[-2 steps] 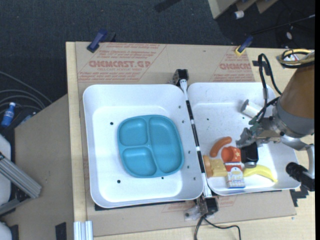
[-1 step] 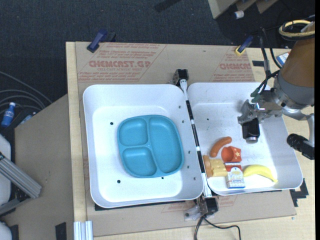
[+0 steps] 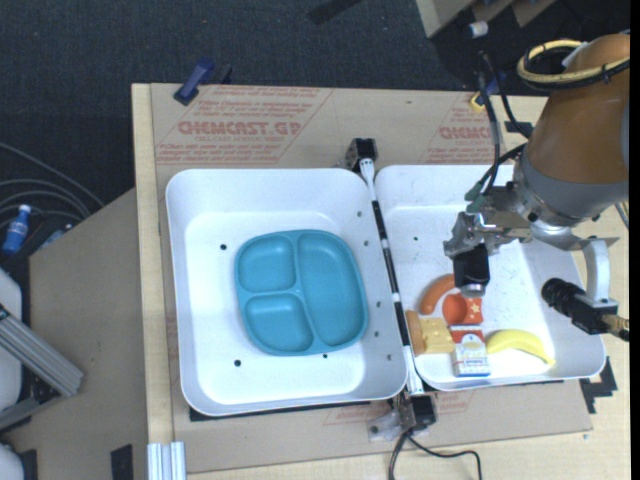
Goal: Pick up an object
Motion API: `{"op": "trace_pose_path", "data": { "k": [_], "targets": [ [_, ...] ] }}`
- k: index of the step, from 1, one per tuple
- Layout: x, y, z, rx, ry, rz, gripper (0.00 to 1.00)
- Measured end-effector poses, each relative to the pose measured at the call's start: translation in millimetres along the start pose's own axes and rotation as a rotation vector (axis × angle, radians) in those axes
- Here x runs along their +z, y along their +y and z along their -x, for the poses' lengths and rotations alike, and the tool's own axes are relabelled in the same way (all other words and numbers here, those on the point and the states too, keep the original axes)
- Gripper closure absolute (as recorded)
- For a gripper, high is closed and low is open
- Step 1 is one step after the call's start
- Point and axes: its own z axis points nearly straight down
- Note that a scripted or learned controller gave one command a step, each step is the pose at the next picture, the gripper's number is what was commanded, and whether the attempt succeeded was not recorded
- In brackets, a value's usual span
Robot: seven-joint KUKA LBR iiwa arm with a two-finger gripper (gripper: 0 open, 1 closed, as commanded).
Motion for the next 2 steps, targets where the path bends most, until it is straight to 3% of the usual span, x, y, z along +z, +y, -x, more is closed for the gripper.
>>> {"op": "trace_pose_path", "data": {
  "k": [1, 2],
  "targets": [
    [-12.0, -17.2, 10.7, 0.002, -0.001, -0.001, 1.00],
    [-11.0, -23.4, 40.5, 0.002, -0.001, 0.000, 1.00]
  ]
}}
